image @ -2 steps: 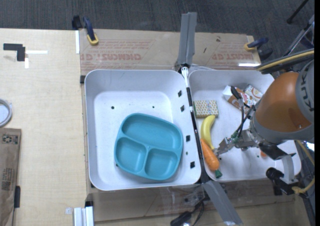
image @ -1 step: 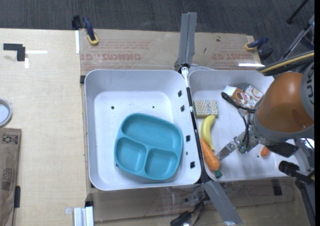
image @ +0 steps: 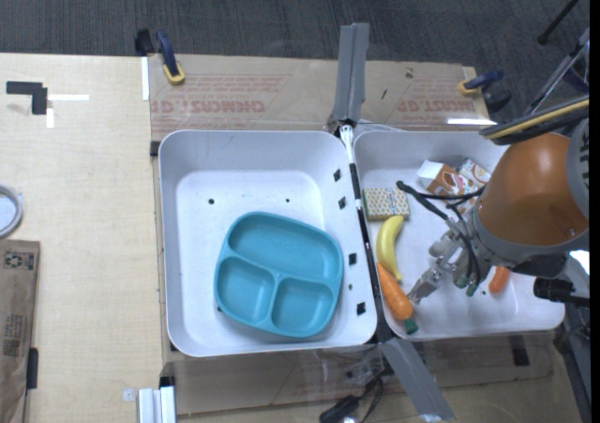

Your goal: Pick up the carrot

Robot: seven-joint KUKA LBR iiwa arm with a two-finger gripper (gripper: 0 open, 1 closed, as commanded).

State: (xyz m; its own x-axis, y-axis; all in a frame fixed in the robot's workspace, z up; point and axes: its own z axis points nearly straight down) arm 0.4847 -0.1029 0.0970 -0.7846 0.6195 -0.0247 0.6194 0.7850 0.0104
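currently the gripper point(image: 433, 282) hangs just right of the carrot point(image: 395, 294) in the right bin point(image: 525, 318); its grasp state is unclear.

Arm point(image: 539, 191): bulbous orange band fills the right of frame, grey housing at its upper right and a grey collar below. Black cables point(image: 433, 201) run left of the band. Gripper point(image: 441, 273): small grey metal assembly at lower centre-right, thin pale fingers, green detail beside it.

A blue divided plate point(image: 279, 273) lies in the left bin point(image: 187, 154); a banana point(image: 388, 243) lies in the right.
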